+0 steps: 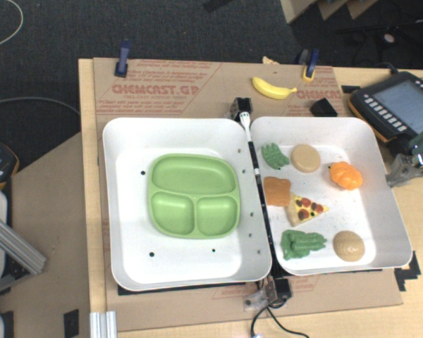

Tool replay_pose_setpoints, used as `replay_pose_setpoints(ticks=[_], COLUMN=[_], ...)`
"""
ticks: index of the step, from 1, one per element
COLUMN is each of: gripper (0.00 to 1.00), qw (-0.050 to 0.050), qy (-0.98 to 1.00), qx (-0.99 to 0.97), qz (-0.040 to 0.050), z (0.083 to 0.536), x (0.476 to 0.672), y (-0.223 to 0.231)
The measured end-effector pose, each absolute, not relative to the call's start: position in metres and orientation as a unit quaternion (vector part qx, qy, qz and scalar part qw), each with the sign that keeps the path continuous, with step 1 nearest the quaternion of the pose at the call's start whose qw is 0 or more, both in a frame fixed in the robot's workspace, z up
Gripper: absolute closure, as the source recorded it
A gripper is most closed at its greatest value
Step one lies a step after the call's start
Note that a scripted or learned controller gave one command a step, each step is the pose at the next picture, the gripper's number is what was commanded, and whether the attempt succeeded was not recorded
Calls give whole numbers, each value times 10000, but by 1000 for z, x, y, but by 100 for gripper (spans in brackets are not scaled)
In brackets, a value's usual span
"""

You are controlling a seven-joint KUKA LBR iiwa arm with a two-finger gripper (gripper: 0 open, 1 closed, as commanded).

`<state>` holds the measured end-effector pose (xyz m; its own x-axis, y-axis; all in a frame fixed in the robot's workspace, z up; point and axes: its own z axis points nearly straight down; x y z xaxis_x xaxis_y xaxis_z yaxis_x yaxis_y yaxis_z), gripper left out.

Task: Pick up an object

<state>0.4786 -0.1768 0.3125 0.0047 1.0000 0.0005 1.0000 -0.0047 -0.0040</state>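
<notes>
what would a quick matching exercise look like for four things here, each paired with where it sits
Things:
1. green divided plate
2. banana
3. orange toy
4. pizza slice

Places:
A. on the brown board behind the bins
B. right bin, near its right wall
C. in the left bin
D. right bin, about the middle, just in front of the toast piece

Pairs: 1-C, 2-A, 3-B, 4-D
</notes>
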Motion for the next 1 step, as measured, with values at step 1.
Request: replay_pose_setpoints(ticks=[1], gripper=[100], qw=[-3], qy=[-7117], qx=[-7025], qz=[-21], z=[335], x=[481], y=[-61])
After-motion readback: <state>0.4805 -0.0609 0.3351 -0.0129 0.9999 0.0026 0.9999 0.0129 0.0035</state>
